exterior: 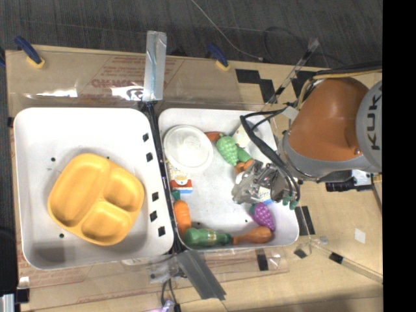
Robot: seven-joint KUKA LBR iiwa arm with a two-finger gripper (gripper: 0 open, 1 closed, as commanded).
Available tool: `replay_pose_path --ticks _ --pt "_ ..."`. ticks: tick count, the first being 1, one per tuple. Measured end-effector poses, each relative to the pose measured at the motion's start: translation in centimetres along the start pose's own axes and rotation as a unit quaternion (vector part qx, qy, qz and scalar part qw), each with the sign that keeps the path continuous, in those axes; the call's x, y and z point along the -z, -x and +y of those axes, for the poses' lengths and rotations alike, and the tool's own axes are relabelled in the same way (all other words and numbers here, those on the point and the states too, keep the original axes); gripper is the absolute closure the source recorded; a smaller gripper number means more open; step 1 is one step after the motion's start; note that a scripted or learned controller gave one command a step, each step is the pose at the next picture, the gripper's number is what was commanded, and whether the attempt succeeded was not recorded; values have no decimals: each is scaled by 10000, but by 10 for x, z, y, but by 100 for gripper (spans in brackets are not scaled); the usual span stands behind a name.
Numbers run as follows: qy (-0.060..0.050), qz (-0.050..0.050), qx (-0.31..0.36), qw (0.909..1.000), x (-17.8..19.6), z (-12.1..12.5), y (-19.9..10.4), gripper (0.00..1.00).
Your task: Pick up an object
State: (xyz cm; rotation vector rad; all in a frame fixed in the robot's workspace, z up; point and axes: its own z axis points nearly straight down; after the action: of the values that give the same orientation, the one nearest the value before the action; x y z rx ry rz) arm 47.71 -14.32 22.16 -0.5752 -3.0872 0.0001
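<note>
My gripper hangs low over the right bin, near its right side. Directly below it lies a purple bunch of grapes. A green toy rests up and to the left of the gripper, with a small orange piece beside it. Along the bin's front wall lie a green bottle-shaped toy, an orange carrot and another orange piece. A clear round lid sits at the bin's back left. Nothing shows between the fingers.
The left bin holds a yellow divided plate. A small red, white and blue item lies by the right bin's left wall. Black cables loop over the right bin's back right corner. The arm's orange band overhangs the right rim.
</note>
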Motion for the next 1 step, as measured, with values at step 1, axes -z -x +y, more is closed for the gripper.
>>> replay_pose_path --ticks 1 --pt "1 -31 -330 9995 48 6 112 100"
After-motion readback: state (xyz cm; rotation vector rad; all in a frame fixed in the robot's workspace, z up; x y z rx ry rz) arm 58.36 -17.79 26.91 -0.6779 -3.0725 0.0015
